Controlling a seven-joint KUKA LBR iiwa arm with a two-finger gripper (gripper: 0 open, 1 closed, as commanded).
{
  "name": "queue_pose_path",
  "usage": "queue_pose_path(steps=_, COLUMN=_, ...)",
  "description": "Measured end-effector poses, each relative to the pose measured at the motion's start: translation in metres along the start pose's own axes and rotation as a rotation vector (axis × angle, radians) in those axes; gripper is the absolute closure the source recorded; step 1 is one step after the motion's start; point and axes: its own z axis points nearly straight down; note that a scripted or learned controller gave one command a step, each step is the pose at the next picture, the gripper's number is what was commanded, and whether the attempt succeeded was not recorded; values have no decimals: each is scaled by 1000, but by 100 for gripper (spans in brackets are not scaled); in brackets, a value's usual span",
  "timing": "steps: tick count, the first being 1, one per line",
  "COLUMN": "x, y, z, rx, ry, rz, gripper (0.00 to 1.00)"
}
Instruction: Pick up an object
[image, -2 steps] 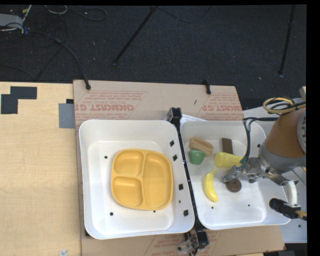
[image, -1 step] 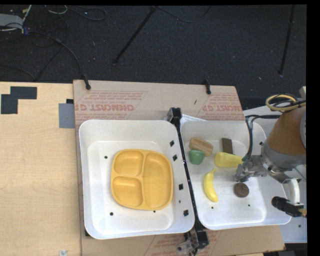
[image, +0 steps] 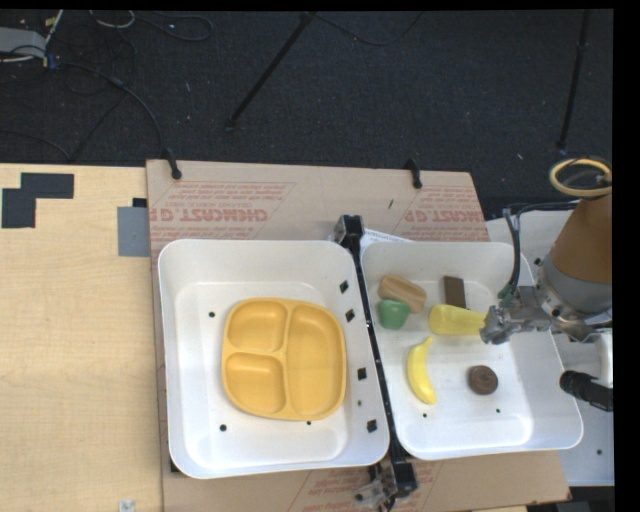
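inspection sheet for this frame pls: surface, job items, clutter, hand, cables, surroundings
Surface: two white bins; left bin holds a yellow divided tray.
Job's things: right bin holds banana, yellow cup, green item, tan block, brown block, brown disc.
Clutter: nothing seen.
Grippers: hand low at the yellow cup's right end; grasp unclear.
Cables: black leads on dark floor behind.
Surroundings: cardboard sheet underneath, wooden tabletop at left.
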Motion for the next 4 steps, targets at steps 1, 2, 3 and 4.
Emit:
queue_pose_path(steps=1, x=-4, y=-6, z=-46, rx=1, ry=0, rz=2, gripper=100)
queue_pose_path(steps=2, x=-5, y=-5, z=-99, rx=-1, ry=-1, rz=0, gripper=100)
queue_pose_path(steps=3, x=40, y=11, z=-102, rx=4, ry=2, rz=-3, gripper=100)
queue_pose_path(steps=4, x=100, y=23, z=-90, rx=7, ry=3, rz=-4, gripper=100)
